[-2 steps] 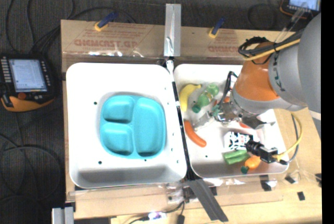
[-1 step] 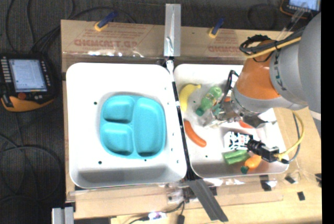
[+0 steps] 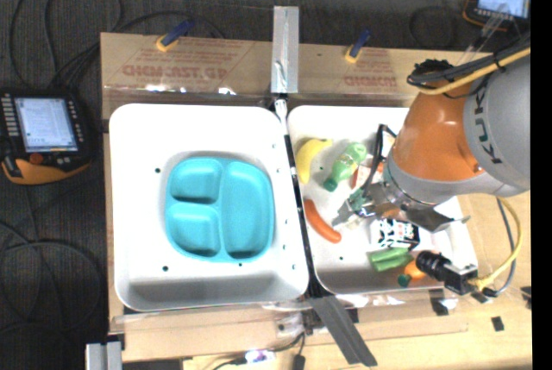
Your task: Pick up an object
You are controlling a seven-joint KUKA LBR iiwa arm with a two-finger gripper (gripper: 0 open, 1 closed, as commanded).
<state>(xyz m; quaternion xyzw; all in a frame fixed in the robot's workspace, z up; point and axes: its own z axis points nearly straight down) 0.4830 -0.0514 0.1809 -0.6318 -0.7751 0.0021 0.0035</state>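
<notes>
gripper (image 3: 360, 206): down inside the right bin, under the orange wrist band; metal parts show but I can't tell how the fingers stand, and nothing is visibly held
arm (image 3: 448, 144): grey body with orange band, reaches over the right bin from its right side, covers the bin's upper right part
right bin (image 3: 332, 273): white, shallow, landmark for everything below
orange carrot-like piece (image 3: 322, 222): lies on the right bin's floor near its left wall, just left of the gripper, apart from it
green bottle-like object (image 3: 343, 165): in the right bin's upper middle, above the gripper, tilted
yellow banana-like object (image 3: 310, 154): upper left of the right bin, touching or just beside the green bottle-like object
black-and-white patterned item (image 3: 396, 233): right of the gripper, partly under the arm
green block (image 3: 388, 257): near the right bin's front wall, below the patterned item
small orange piece (image 3: 407, 276): at the right bin's front edge, just beside the green block
left bin (image 3: 138, 135): touches the right bin's left wall
teal divided tray (image 3: 220, 206): centred in the left bin, three compartments
surface (image 3: 198, 62): brown board behind both bins
</notes>
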